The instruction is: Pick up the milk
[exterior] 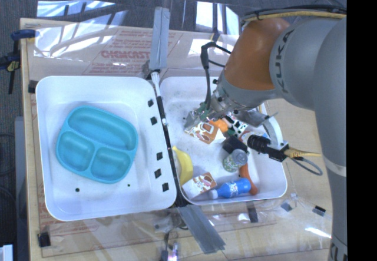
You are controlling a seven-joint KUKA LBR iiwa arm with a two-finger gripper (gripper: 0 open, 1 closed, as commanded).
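While the gripper (219, 117) stood low in the right bin (270, 186), its opening not discernible, the milk (202, 131) lay tilted just beside it, so the approach step appeared current, with closure and lift outstanding.

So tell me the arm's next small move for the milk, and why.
Probably lift a little and check the hold: the gripper is low in the right bin, at a small carton, but the arm hides whether it is held.
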